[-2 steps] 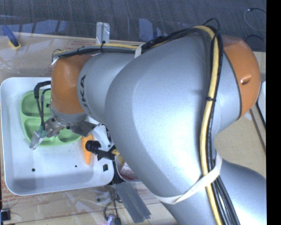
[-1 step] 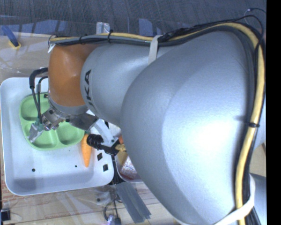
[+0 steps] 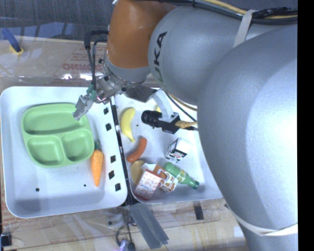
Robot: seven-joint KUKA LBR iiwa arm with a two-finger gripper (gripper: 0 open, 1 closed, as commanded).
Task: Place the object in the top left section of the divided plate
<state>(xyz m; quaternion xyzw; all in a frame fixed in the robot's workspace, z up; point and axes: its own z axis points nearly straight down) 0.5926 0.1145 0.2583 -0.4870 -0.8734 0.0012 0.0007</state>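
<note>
One carrot (image 3: pixel 96 166) — one divided plate (image 3: pixel 57 135)

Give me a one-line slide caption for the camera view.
KUKA arm's tool over the green divided plate in the left bin; carrot beside the plate.

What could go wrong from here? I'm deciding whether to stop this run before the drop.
1. The gripper hangs at the green divided plate's right rim, so a release here might land on the rim or outside it.
2. No object is clearly visible between the fingers, so the try may come to nothing.
3. The carrot touches the plate's edge and could be nudged.
</note>
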